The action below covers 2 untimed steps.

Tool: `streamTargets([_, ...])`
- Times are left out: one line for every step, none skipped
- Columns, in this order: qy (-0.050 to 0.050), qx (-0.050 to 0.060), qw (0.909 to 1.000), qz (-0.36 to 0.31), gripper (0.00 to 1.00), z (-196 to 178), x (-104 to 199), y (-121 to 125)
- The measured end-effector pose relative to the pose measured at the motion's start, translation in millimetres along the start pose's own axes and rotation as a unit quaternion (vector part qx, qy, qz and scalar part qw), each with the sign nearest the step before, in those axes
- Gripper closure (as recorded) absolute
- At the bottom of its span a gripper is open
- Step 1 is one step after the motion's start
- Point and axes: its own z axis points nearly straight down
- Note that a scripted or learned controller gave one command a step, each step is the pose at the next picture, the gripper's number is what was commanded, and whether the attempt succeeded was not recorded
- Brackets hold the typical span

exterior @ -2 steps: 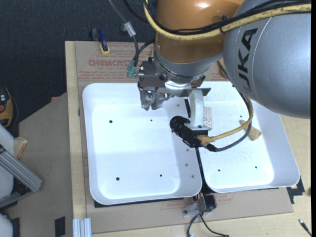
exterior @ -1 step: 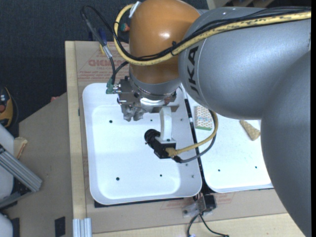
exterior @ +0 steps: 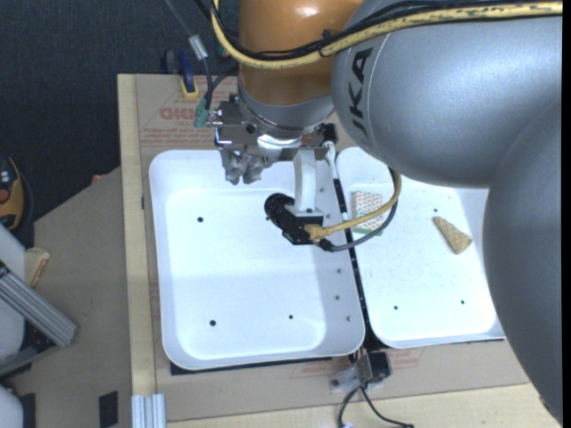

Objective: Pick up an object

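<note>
Jaws [exterior: 241,169] state unclear, over left bin [exterior: 178,328]; tan wedge [exterior: 453,234] in right bin lies diagonally.

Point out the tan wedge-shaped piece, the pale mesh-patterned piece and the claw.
Tan wedge-shaped piece [exterior: 453,234]: camera view, its middle.
Pale mesh-patterned piece [exterior: 368,204]: camera view, its patterned face.
Claw [exterior: 241,173]: camera view, between its fingertips.

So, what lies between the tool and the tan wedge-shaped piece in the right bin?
In the camera view, between the tool and the tan wedge lie the rims where both bins meet, a yellow cable, and a pale meshed object.
</note>
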Motion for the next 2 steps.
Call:
streamTargets([-0.002, -0.002, 1.0, 0.006, 1.0, -64, -115, -10])
streamTargets([0.0, 0.0, 1.0, -0.001, 1.0, -75, -93, 2])
